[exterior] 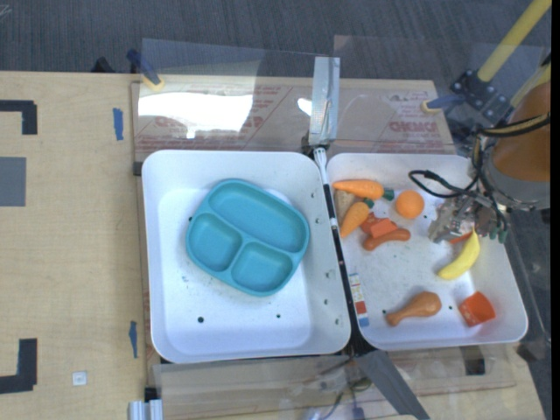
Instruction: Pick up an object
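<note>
The right bin (503, 318) holds several toy foods. A carrot (359, 187) lies at its far left, with an orange wedge-shaped piece (353, 219) and a red piece (382, 232) just below it. A round orange (409, 204) sits near the middle. A yellow banana (462, 257) lies at the right, a brown drumstick (415, 307) near the front, and a red block (477, 309) at the front right. My gripper (452, 225) hangs over the right side of this bin, right at the banana's upper end, with cables around it.
The left bin (166, 322) holds a blue divided plate (248, 236). A raised rim (332, 234) separates the two bins. Clear plastic sheets (227, 103) stand behind them. The arm's orange band (529, 138) is at the right edge.
</note>
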`<action>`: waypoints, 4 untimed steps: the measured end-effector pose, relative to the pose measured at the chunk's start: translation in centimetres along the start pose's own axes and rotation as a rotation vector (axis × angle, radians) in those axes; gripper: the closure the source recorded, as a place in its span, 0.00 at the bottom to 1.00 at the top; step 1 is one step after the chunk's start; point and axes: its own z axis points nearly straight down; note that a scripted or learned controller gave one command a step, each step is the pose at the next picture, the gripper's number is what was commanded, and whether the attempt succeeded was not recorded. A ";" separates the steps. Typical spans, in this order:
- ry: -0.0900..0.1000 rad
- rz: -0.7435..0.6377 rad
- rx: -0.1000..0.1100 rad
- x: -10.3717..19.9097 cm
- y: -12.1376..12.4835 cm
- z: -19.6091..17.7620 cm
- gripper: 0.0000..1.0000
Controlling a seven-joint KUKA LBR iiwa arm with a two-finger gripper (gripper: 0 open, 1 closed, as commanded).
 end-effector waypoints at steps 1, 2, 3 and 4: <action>0.012 -0.266 -0.005 -2.5 8.0 -10.0 1.00; 0.017 -0.264 -0.004 -2.4 7.9 -9.8 0.00; 0.036 -0.184 -0.003 -1.9 5.5 1.2 0.00; 0.020 -0.014 -0.001 0.1 9.7 1.4 0.00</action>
